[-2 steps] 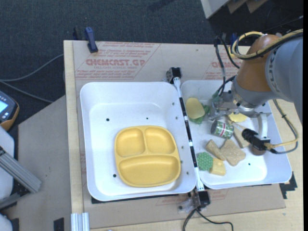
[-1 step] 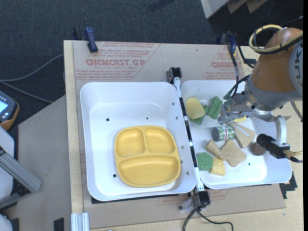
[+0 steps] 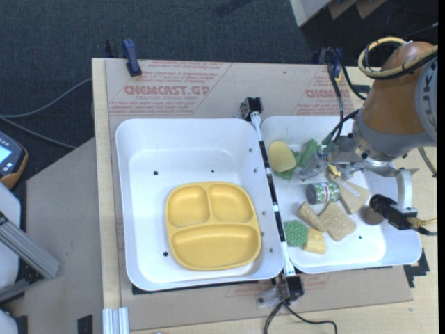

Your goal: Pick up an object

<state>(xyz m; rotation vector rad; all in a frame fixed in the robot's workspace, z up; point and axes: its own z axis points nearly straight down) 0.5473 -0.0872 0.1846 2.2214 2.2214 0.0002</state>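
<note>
Grey arm's tool (image 3: 332, 164), grip state unclear, hovers over right bin (image 3: 389, 252) clutter; next, descend onto the can (image 3: 324, 192).

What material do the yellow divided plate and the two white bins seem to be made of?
Yellow divided plate: probably moulded plastic, matte; one even colour, rounded compartment ridges, only soft highlights.
White bins: likely thin formed plastic, slightly glossy; rounded corners, smooth walls and faint sheen. Painted metal cannot be excluded.
</note>
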